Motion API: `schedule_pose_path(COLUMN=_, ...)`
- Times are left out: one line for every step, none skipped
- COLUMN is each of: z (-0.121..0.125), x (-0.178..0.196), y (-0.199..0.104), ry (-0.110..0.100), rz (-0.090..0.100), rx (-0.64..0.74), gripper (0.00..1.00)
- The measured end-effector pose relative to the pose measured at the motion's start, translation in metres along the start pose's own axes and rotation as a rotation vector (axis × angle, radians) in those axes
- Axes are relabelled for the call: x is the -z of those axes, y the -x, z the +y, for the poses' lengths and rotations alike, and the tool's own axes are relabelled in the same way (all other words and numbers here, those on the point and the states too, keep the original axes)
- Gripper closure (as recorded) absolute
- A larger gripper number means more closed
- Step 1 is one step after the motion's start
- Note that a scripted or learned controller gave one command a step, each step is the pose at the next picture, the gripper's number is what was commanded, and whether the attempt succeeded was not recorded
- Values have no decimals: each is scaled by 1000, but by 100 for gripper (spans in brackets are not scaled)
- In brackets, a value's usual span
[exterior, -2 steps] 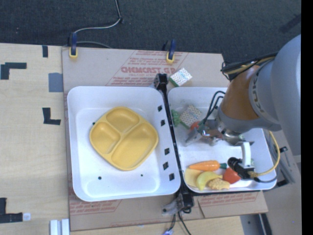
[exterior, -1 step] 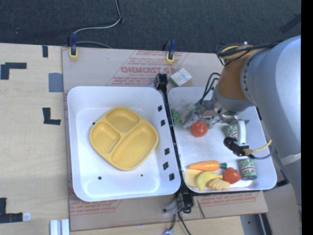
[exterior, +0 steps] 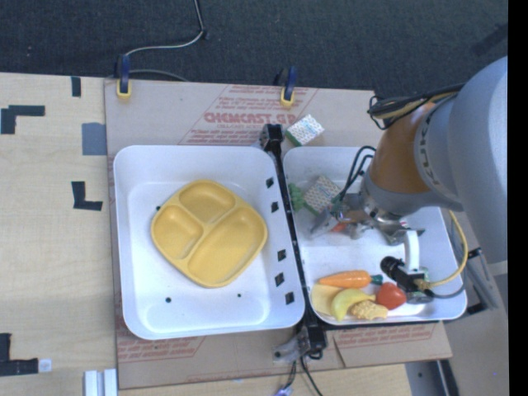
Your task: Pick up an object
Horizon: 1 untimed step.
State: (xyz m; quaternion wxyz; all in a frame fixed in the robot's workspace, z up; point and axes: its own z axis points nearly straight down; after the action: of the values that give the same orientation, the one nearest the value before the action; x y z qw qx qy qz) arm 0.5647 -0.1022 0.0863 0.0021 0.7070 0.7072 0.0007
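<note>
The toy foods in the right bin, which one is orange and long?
The carrot. It lies stretched out above the yellow banana, with the round red tomato to its right; those two differ in colour and shape.

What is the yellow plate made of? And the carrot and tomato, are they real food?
The yellow plate looks like smooth moulded plastic: one even colour, rounded sections. The carrot and tomato look like plastic toys, evenly coloured and a bit shiny, though I can't be sure.

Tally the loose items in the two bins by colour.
Yellow: 3, divided plate, banana, small lumpy piece
Orange: 1, carrot
Red: 1, tomato
Green-grey: 1, patterned item near the gripper
Total: 6
</note>
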Motion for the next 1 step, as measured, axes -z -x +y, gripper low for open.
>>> schedule_pose_path(z=71, x=-1, y=10, ry=0, rz=0, rx=2, gripper=0)
